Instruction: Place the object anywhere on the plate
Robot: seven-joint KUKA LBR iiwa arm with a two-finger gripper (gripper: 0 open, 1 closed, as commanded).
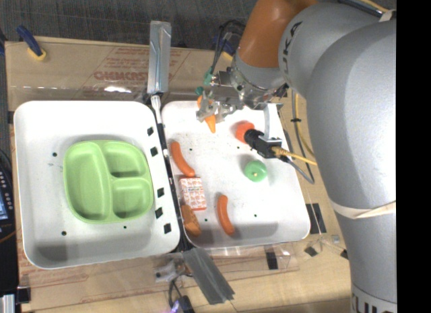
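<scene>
Seemingly the gripper pinched a small orange carrot by its top, well right of the green plate; it looked light, stiff, slippery plastic; a mid-body pinch seemed safest.

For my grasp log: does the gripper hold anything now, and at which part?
The gripper appears to hold the small orange carrot by its upper, thick end; the pointed tip hangs free above the right bin.

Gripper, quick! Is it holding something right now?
Gripper: closed on a small orange carrot, above the right bin.
</scene>
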